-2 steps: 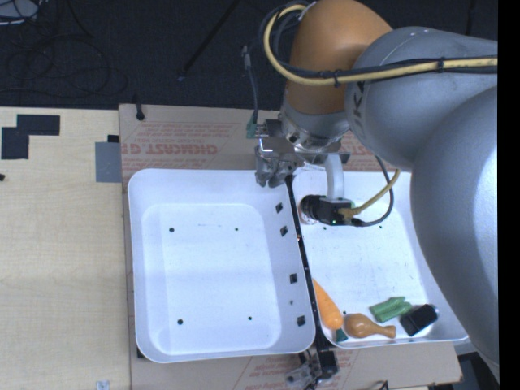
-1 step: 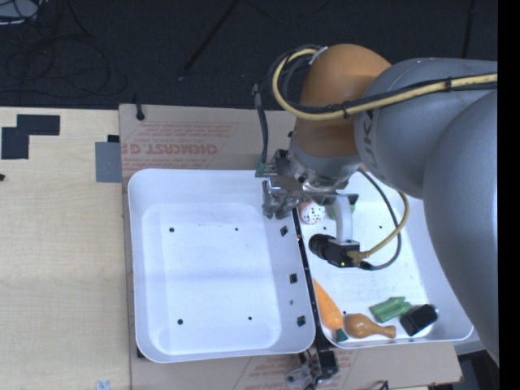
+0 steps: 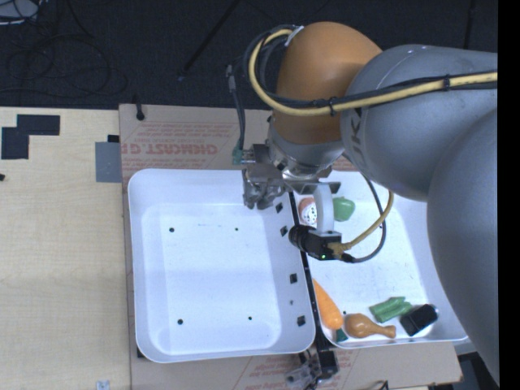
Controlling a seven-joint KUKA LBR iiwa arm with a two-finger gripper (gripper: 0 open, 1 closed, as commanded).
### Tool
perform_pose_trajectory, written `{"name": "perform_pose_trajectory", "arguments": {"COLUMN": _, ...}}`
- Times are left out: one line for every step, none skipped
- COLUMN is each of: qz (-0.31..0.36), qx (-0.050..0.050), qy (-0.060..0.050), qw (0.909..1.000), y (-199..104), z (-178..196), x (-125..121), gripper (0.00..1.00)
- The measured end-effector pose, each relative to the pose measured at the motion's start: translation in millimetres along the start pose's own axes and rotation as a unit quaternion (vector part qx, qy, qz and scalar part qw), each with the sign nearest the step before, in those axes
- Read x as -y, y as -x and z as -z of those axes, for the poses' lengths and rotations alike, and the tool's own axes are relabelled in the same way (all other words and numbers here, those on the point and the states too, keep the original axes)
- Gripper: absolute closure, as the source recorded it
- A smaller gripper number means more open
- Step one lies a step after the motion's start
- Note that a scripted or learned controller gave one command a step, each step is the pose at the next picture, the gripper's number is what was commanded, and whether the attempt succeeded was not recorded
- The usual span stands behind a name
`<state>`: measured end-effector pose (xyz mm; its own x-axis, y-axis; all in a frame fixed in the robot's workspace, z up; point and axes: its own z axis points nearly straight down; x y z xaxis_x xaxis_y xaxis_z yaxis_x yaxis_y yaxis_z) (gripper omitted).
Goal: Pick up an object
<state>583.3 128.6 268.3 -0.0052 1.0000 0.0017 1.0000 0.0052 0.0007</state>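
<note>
My gripper [image 3: 264, 189] hangs over far right corner of left bin [image 3: 211, 283], beside divider. Cannot tell if it is released or clenched; I see nothing held. Nearest targets lie just right of it, across divider in right bin [image 3: 394, 266]: red-white piece [image 3: 308, 211], green piece [image 3: 344, 210]. Carrot [image 3: 325, 303] at near end, long axis along divider. I judge short rightward shift needed.

Two bins [image 3: 135, 258] [image 3: 382, 276], two green pieces [image 3: 344, 209] [image 3: 387, 308], one carrot [image 3: 327, 303], one tan drumstick [image 3: 366, 326], one black block [image 3: 418, 319], one red-white item [image 3: 307, 211].
</note>
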Motion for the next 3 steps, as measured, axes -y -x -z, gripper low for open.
{"name": "perform_pose_trajectory", "arguments": {"qz": 0.001, "qx": -0.001, "qy": 0.003, "qw": 1.0000, "y": -68, "z": 92, "x": 2, "gripper": 1.00}}
{"name": "perform_pose_trajectory", "arguments": {"qz": 0.001, "qx": 0.002, "qy": -0.006, "qw": 1.0000, "y": -119, "z": 40, "x": 57, "gripper": 1.00}}
{"name": "perform_pose_trajectory", "arguments": {"qz": -0.003, "qx": 0.002, "qy": -0.004, "qw": 1.0000, "y": -115, "z": 20, "x": 62, "gripper": 1.00}}
